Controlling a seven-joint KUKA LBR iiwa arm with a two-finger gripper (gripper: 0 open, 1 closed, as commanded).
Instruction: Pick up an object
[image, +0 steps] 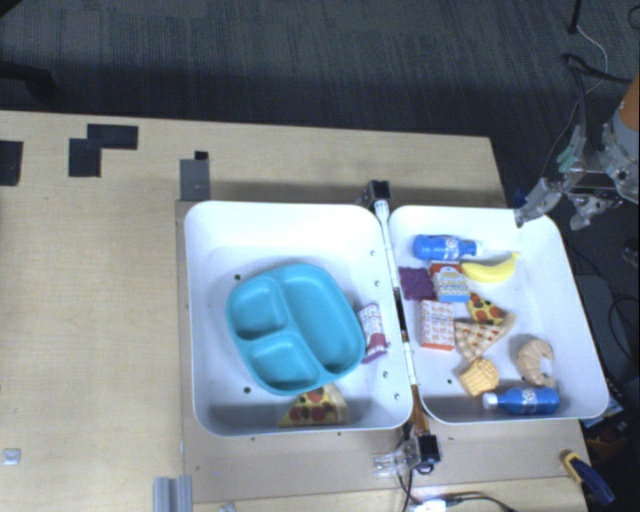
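The pincer (548, 200) hung over the right bin's (585, 330) far right corner; its state could not be told. Nearest below-left lay the banana (490, 268), long axis crosswise, tip pointing up toward the pincer. Judged risk: crowding by the blue bottle (445, 247) and snack packet (452, 284) could spoil a grasp.

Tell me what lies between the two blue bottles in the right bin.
Camera view: between the upper blue bottle and lower blue bottle lie a red-and-white packet and pizza slice.
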